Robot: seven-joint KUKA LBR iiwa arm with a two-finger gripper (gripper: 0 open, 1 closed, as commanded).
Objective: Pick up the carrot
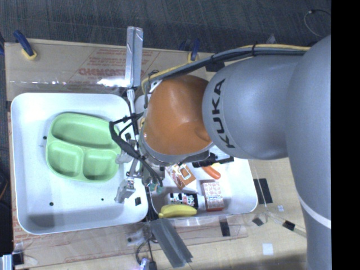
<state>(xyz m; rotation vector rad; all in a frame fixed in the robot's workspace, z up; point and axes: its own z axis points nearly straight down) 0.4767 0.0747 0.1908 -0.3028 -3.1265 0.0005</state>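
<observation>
Right of the gripper (130, 185), well apart, the carrot (211, 172).

A robotics lab: a big grey KUKA arm (264, 111) reaches over a cardboard-topped counter (67, 61) held by blue clamps (25, 45), carrying white bins (22, 167) of toy food, with cables (225, 58) trailing.

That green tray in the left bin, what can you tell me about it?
The green tray is a pale green divided plate, looking like smooth moulded plastic with rounded corners. It has three compartments: one long section along the far side and two smaller ones on the near side. All three look bare. It lies flat on the floor of the left white bin, turned a little askew. Its right edge is partly hidden behind the arm's cables and the pincer.
</observation>
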